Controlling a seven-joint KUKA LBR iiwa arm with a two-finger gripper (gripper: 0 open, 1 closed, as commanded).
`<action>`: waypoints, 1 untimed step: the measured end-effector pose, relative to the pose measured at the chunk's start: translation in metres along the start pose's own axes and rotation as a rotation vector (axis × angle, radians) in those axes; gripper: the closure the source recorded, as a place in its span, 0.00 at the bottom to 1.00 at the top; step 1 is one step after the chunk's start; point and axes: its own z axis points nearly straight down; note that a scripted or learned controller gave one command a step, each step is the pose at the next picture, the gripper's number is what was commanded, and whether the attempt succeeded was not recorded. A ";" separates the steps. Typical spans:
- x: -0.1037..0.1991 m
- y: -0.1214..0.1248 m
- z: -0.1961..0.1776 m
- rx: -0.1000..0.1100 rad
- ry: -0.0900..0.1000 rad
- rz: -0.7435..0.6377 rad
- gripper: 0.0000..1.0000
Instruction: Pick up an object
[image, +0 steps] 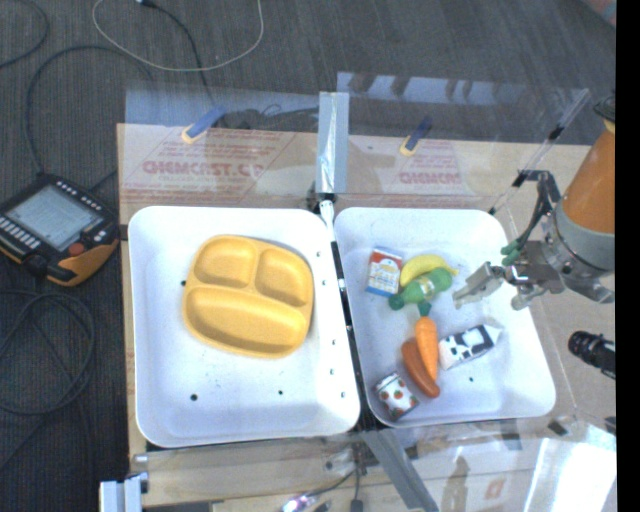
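Carrot (425, 357) lies in the right bin (520, 395), toward six o'clock, beside a cow-patterned carton (468, 346). Farther back, the pincer (497, 284) hovers at three o'clock, fingers spread wide, empty, arm tilted leftward.

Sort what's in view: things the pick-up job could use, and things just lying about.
For the job: gripper; in the right bin: carrot, banana, green bottle, small carton, cow-patterned carton, strawberry cup.

Lying about: yellow divided plate in the left bin, teach pendant, floor cables.

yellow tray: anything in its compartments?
Empty. The yellow tray in the left bin shows three bare compartments; the toys lie in the right bin.
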 end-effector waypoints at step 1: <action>0.034 0.013 0.150 0.000 0.002 -0.050 0.00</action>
